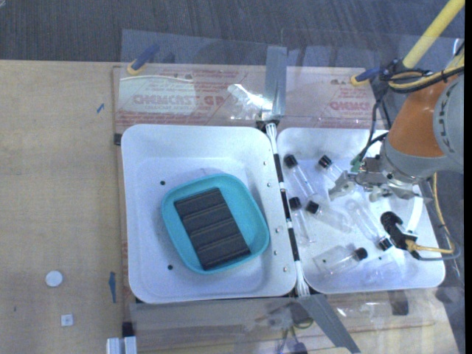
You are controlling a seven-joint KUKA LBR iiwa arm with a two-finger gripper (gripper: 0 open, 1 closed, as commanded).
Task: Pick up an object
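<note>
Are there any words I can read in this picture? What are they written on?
"CHEMCAST G..." in red letters, on the paper-covered clear sheet behind the left bin; the end of the line is too blurred to read.
More red print on the sheet behind the right bin: too blurred to read.

Arm (431, 127): cut off at right edge. Gripper (346, 186): fingertips too small and blurred to read. Clear vials (335, 257) in right bin (420, 271): outlines faint, count uncertain. Yellow pole (439, 22), far right: cut off by top edge.
</note>
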